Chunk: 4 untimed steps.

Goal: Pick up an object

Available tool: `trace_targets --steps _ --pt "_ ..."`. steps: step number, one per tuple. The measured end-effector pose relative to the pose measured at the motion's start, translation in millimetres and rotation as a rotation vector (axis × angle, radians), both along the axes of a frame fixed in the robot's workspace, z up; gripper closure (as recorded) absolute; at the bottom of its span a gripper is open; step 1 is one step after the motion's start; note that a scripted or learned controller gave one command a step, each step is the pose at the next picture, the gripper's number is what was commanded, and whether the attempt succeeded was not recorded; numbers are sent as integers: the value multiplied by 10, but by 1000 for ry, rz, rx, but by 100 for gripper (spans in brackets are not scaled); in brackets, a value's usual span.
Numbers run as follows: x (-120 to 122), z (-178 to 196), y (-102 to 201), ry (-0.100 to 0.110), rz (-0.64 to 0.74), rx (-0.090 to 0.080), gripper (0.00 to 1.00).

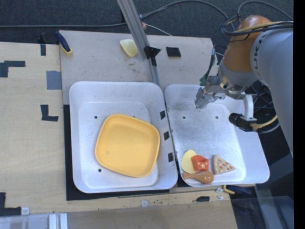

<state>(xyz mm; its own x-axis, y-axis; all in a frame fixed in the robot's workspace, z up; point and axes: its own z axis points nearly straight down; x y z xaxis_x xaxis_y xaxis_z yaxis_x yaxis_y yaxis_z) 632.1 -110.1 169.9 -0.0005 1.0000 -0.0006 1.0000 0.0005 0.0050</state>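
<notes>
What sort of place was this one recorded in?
Probably a robot lab bench for pick tests: two white bins side by side, toy food such as a pizza slice in one, a yellow plate in the other, and cables behind.

My grey arm [276, 66] comes in from the right side of the camera view, its thick curved link filling the upper right corner. Just above my wrist sits the orange band [243, 44], rounded and glossy, with dark cables looping over it. Below that, my wrist angles down and to the left, ending in my small metal two-finger gripper [201, 100], which points downward. A black fitting [239, 121] juts out beside my wrist, lower and to the right.
</notes>
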Motion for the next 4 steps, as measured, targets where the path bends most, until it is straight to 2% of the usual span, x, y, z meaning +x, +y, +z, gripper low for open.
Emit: trace_targets --steps 1,2,3,4 --pt "8 522 1 1 0 0 100" --pt "8 573 3 5 0 1 100" --pt "190 536 558 6 4 2 100" --pt "270 569 979 5 3 1 100"
